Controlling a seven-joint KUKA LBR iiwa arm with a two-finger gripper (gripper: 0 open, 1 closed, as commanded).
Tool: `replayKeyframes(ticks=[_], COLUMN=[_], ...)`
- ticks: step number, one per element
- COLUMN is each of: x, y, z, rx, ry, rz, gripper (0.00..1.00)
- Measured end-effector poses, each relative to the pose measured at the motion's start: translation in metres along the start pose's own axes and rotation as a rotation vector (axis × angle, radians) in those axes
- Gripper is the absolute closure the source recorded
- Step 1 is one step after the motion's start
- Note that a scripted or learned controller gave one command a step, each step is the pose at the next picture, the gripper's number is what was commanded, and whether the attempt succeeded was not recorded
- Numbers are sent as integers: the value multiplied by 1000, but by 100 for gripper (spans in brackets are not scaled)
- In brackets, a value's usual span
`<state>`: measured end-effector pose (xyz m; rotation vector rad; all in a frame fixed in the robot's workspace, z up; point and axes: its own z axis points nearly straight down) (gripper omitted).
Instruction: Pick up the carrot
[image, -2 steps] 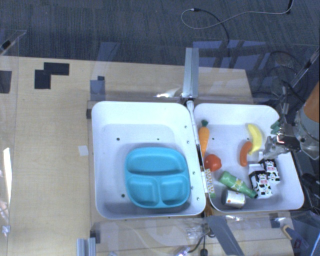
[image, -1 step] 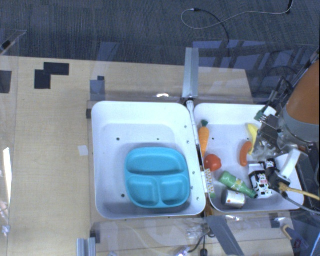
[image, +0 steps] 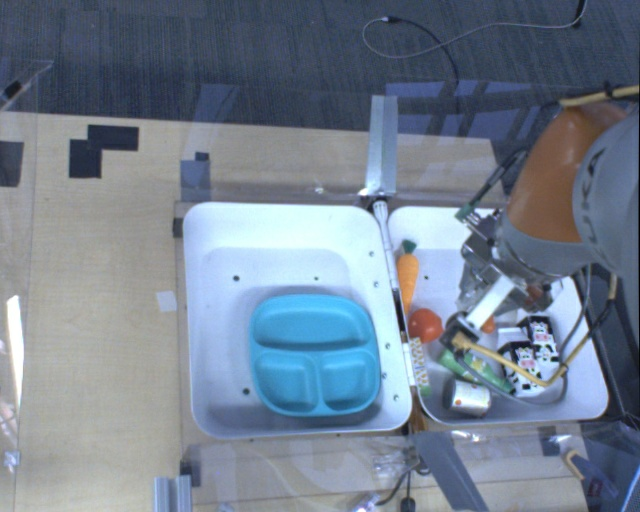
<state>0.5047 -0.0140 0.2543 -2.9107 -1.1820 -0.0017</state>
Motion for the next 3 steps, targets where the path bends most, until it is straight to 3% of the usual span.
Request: replayKeyframes(ticks=[1,2,3], x=[24,-2,67], y=[-39,-22,-84], z=[-11,-86,-30], rx=[-2,-3,0], ry=[1,3,3], rz=[265,250,555], gripper=[100,100,100])
